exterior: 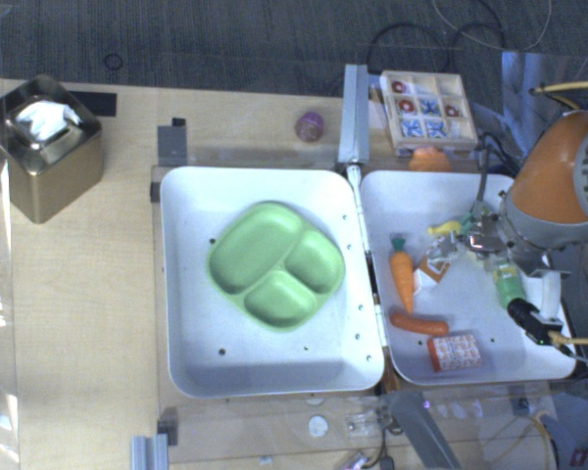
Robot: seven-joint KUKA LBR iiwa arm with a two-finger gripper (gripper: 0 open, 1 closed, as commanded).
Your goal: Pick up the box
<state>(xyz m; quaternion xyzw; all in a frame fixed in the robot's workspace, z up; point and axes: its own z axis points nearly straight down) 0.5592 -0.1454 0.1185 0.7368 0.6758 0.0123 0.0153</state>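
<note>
Colours recorded as follows. Two white bins (176, 262); left one carried a pale green divided plate (274, 262). In the right bin (392, 199): orange carrot (403, 279) with green top, red-orange sausage (418, 324), small box (455, 351) in red with a speckled white pattern, green bottle (508, 287), yellow piece (445, 229). Grey arm (559, 189) banded in orange. On the light wood bench (78, 311): brass-coloured tissue box (44, 160) with white tissue, small purple ball (310, 125), board (429, 111) with red and blue squares.
</note>
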